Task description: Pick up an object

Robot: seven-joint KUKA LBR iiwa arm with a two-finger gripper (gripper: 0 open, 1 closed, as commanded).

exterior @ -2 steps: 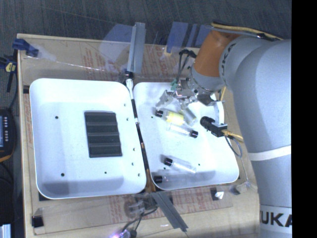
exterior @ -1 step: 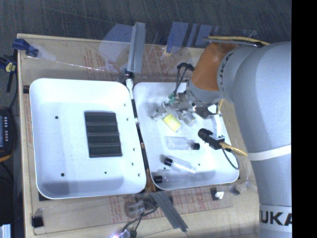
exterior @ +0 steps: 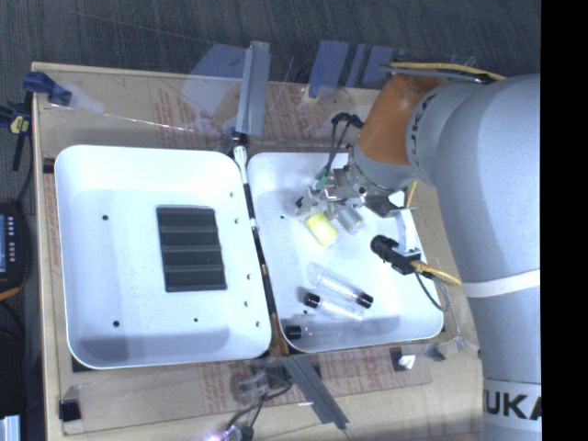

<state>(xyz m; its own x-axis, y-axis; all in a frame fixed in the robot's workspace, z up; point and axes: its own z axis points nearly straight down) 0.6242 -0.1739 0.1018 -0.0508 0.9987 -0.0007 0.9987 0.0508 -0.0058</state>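
In the right bin (exterior: 418, 315), a small yellow block (exterior: 322, 229) lies near the middle. My gripper (exterior: 336, 200) is low over the bin's far half, just behind and slightly right of the yellow block, close to it. Nearer the front lies a clear plastic tube (exterior: 336, 295) with black ends, apart from the gripper. A black ribbed rectangular pad (exterior: 191, 248) lies flat in the middle of the left bin (exterior: 83, 182).
A small dark item (exterior: 293, 332) sits at the right bin's front left corner. A black divider strip (exterior: 255, 237) runs between the bins. The grey arm (exterior: 478, 182) covers the right bin's right side. Clear plastic pieces (exterior: 253, 85) stand behind the bins.
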